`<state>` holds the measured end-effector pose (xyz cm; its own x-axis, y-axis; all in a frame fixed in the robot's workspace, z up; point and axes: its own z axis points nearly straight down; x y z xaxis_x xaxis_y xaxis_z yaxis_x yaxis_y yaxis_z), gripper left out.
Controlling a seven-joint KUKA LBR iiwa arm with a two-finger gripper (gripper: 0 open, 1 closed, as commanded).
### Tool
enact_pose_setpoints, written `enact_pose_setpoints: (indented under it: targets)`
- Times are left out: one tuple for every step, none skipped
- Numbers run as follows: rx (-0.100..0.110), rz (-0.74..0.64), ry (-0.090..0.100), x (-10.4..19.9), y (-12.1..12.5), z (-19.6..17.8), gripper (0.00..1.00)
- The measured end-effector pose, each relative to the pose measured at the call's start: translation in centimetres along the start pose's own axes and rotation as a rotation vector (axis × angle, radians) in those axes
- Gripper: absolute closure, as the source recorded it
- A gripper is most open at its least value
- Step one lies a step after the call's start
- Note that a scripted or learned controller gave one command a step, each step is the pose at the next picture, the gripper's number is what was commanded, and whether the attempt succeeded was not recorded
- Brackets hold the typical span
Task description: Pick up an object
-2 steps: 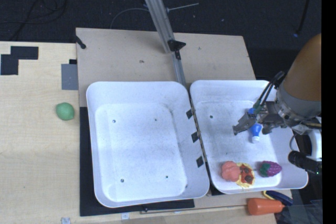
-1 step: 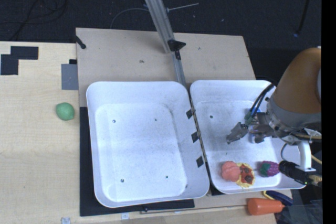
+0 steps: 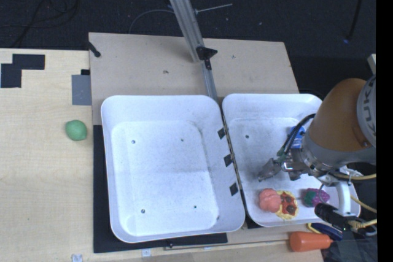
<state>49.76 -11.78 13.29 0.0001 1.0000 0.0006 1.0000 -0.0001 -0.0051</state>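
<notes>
The tool (image 3: 268, 171) hangs low in the right bin (image 3: 258, 113); whether it grips anything, I cannot tell. Just below it lie a pink object (image 3: 268, 199) and a yellow-red one (image 3: 287, 205).

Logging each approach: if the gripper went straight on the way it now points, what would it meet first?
It points down and left in the camera view, so the gripper would likely meet the bare floor of the right bin first. The pink object lies nearer the camera, off that line; depth is uncertain.

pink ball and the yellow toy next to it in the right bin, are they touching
Touching. In the camera view the pink ball sits directly against the yellow toy near the right bin's front edge, with no white floor visible between them.
</notes>
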Motion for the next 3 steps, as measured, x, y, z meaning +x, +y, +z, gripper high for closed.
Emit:
enact_pose_setpoints:
  targets:
    - [-0.005,0.0,-0.001,0.0,0.0,4.2,0.0]
    - [-0.009,0.002,-0.001,-0.1,0.1,3.0,1.0]
    - [-0.008,0.001,-0.001,-0.3,0.1,-1.2,1.0]
